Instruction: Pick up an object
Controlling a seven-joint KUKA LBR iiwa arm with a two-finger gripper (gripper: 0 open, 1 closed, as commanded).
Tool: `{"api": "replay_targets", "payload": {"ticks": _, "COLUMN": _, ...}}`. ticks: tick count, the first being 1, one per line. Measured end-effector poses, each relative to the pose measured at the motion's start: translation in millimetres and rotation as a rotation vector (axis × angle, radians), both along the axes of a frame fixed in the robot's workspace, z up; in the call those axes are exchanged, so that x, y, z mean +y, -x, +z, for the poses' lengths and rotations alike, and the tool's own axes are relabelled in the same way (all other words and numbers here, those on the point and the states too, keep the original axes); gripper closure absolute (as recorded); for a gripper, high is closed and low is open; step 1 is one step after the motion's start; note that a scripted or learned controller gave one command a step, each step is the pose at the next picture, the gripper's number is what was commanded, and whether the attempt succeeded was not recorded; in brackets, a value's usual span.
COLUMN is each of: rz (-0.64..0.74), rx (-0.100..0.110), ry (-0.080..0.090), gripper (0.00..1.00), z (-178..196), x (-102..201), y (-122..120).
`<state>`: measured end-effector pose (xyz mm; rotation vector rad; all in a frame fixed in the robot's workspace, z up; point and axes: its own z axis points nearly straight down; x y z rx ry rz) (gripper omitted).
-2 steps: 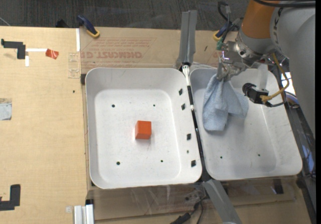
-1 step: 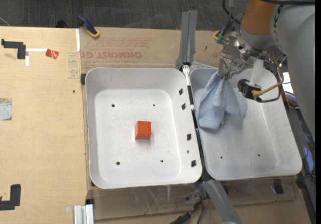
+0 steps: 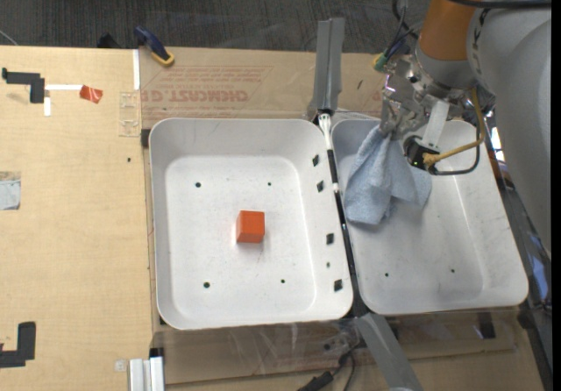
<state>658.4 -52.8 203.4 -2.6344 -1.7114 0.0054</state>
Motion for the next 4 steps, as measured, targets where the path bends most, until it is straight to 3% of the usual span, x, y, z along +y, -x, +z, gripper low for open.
{"api": "replay_targets", "payload": {"ticks": 1, "rz": -0.211, "rx": 0.002, "ry": 0.001, "gripper": 1.00, "z": 7.9, "x": -19.4, "y": 0.4}}
{"api": "replay_targets", "payload": {"ticks": 2, "rz": -0.108, "rx": 0.002, "ry": 0.000, "gripper": 1.00, "z": -10.1, "x": -82.8, "y": 0.6}}
{"api": "replay_targets", "payload": {"ticks": 3, "rz": -0.107, "rx": 0.001, "ry": 0.000, "gripper": 0.00, "z": -9.9, "x": -82.4, "y": 0.3}}
{"api": "replay_targets", "payload": {"ticks": 4, "rz": -0.075, "rx": -0.008, "ry": -0.002, "gripper": 0.00, "z": -108.4, "x": -68.8, "y": 53.2}}
